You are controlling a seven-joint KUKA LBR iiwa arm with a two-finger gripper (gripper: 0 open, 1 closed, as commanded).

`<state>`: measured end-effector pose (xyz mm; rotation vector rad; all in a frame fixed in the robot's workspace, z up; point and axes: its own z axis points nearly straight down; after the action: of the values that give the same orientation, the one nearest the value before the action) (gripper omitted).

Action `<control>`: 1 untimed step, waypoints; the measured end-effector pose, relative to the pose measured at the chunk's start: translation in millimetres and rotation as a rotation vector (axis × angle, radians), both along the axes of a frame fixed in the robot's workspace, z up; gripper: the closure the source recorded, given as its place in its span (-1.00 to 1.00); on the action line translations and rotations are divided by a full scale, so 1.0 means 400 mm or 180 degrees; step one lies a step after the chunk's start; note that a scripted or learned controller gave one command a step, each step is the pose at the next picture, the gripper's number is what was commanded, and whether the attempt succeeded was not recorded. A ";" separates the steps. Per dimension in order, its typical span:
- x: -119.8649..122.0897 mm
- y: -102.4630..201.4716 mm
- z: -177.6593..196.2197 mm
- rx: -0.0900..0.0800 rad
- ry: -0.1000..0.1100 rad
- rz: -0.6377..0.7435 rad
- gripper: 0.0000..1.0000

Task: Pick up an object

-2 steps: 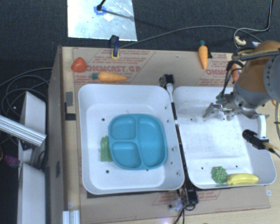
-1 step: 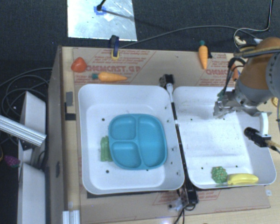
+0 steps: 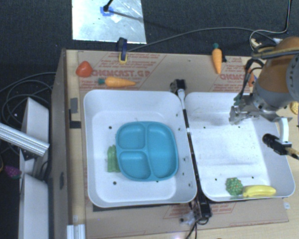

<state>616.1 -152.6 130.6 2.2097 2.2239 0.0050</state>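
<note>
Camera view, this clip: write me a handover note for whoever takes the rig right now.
Tool: over the far end of the right bin, nothing seen in it; whether it is open or shut cannot be told.
Right bin, near edge: green broccoli piece touching a yellow banana.
Left bin: blue divided plate, with a green vegetable piece against its left side.
On the cardboard beyond the bins: tomato and two carrots.
Done: no pick yet.
Left: choose an object, probably in the right bin, descend, grasp, lift.
</note>
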 end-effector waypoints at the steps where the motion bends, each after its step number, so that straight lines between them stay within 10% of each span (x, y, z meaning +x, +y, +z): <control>1: 0.002 0.000 0.027 -0.0002 -0.0009 0.0008 1.00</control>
<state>617.1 -152.7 141.5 2.2051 2.2250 0.0075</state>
